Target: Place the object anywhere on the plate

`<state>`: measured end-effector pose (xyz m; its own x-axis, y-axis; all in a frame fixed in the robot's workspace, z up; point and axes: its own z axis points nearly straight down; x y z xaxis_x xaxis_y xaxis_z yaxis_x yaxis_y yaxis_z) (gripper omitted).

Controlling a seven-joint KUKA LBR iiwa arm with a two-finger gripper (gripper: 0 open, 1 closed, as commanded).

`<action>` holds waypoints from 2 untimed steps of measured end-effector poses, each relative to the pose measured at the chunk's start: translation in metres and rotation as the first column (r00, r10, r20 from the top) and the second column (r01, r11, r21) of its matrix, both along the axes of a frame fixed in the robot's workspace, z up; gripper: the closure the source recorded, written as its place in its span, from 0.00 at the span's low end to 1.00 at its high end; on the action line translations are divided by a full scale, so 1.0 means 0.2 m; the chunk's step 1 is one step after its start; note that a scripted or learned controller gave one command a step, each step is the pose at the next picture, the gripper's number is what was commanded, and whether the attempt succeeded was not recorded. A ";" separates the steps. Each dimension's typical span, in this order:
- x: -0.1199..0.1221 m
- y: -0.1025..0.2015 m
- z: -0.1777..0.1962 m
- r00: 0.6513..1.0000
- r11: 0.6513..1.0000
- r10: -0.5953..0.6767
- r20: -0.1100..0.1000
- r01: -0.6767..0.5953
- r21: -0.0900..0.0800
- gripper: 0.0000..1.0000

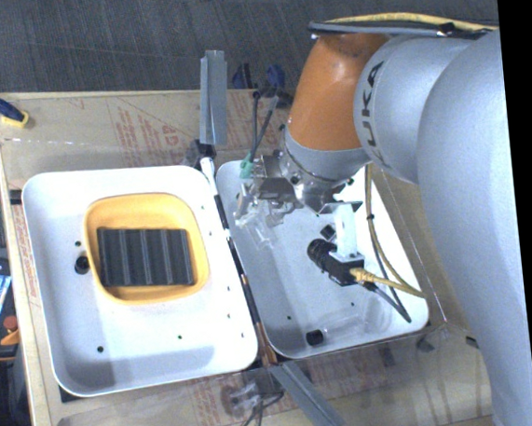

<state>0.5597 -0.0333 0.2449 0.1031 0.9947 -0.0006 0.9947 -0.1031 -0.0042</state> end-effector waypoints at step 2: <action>0.24 0.18 -0.20 0.977 0.977 0.212 0.002 -0.212 0.001 0.00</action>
